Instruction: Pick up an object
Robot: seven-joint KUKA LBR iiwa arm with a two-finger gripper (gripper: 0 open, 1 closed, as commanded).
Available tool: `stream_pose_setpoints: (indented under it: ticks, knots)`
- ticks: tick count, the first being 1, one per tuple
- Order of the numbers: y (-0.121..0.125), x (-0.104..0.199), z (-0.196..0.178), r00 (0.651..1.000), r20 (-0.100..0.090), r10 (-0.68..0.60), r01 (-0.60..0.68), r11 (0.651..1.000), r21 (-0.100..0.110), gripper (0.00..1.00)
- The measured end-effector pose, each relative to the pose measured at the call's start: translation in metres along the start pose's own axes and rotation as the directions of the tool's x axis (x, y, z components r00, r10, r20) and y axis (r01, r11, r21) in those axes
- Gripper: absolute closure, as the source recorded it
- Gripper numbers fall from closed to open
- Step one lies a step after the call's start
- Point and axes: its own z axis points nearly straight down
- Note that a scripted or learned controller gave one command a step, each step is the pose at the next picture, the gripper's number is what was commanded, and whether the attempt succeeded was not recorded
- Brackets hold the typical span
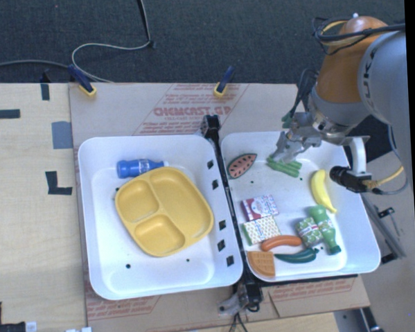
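Here the gripper (288, 153) touches the green object (284, 167).

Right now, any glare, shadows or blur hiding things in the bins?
Camera view: light is even, no strong glare on the right bin; soft shadows only under the yellow tray; gripper and green piece look slightly soft, small labels unreadable.

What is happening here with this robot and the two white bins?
A grey and orange robot arm reaches in from the right and lowers its tool over the right bin, directly above a small green object near the bin's back. Whether it grips the object cannot be seen. A banana, a green bottle and other toy foods lie nearby. The left bin holds a yellow tray and a blue bottle.
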Motion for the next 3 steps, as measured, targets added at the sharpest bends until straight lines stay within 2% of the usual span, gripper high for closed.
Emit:
stream_pose_setpoints:
  ticks: [1, 2, 3]
  knots:
    - [-0.001, 0.0, 0.001, 1.0, 0.0, 0.001, -0.001, 1.0, 0.002, 0.0]
    - [0.001, -0.055, 0.119, 1.0, 0.001, 0.002, -0.002, 1.0, 0.0, 0.0]
    - [0.047, -0.069, 0.12, 1.0, 0.001, -0.001, 0.001, 1.0, -0.001, 0.0]
